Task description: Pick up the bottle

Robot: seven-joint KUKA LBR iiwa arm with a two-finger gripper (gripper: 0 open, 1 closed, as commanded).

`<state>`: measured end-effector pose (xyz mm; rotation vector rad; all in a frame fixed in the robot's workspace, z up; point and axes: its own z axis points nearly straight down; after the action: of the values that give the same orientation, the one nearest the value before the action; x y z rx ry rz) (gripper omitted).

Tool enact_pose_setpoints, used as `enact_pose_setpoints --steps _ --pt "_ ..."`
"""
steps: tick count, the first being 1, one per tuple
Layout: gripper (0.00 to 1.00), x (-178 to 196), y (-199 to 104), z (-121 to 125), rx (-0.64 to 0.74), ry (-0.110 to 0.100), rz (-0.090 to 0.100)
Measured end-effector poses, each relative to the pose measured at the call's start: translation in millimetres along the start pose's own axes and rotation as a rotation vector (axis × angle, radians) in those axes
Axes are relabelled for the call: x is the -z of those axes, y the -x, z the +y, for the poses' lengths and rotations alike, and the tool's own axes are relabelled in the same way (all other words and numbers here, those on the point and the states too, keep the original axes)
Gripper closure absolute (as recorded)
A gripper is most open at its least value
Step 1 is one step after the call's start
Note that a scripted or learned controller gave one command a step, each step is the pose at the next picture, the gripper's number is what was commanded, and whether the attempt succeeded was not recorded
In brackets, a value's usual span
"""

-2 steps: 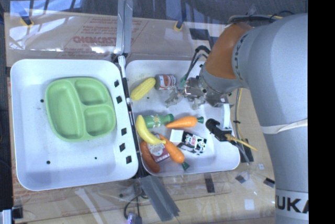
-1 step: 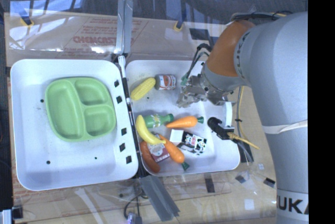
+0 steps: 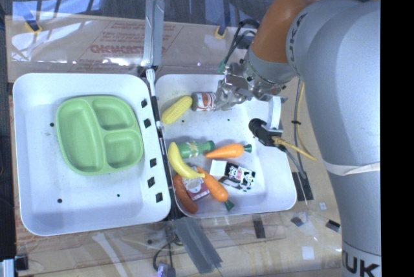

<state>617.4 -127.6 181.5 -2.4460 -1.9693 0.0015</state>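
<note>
Two shallow white bins are being viewed from above, side by side on a bench. The left bin (image 3: 39, 159) is being occupied by a light green divided plate (image 3: 99, 134), lying flat with three compartments. The right bin (image 3: 278, 185) is being reached into from the right by a large grey arm (image 3: 336, 75) with an orange band (image 3: 279, 23) above its wrist. The gripper (image 3: 228, 96) is being held low at the far side of this bin, right against a small can with a red and white label (image 3: 204, 101), which is lying on its side; whether the fingers are apart or closed cannot be told, as they are blurred together with the can. An ear of corn (image 3: 176, 109) is lying just left of the can. Nearer the camera, the green bottle (image 3: 194, 149) is lying on its side, well apart from the gripper, touching a banana (image 3: 180, 162) and just beside a carrot (image 3: 225, 152). A second carrot (image 3: 215, 188), a red sausage-like item (image 3: 183, 198) and a small black and white carton (image 3: 240, 176) are being crowded together at the near edge.
</note>
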Motion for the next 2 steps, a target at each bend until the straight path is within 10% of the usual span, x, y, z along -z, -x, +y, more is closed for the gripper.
enact_pose_setpoints --steps 1,2 --pt "1.00 73.4 46.4 19.2 -0.038 0.000 0.000" --pt "1.00 98.4 -19.6 36.2 0.154 0.001 0.000"
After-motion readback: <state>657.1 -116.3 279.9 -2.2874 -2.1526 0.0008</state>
